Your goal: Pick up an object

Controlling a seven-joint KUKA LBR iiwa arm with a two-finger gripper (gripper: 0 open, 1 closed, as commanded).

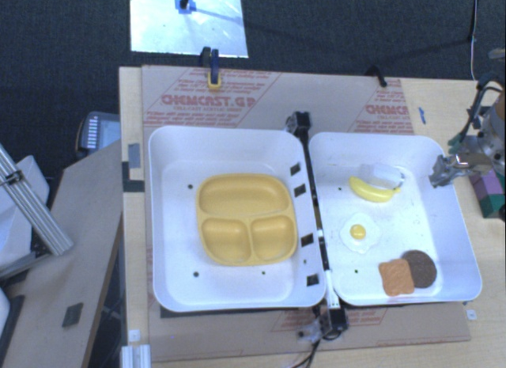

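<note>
The right bin (447,200) holds a yellow banana (371,191) with a clear plastic piece (383,174) lying on it, a fried egg (358,233), an orange toast slice (395,277) and a dark brown round patty (421,268) beside the toast. My gripper (444,170) sits at the right bin's upper right rim, to the right of the banana and apart from it. Nothing shows between its fingers.
The left bin (170,161) holds a yellow three-compartment plate (241,218). Black clips run along the divider between the bins (308,200). A cardboard sheet (261,93) lies under both bins. A green and purple block (492,192) sits off the right bin's edge.
</note>
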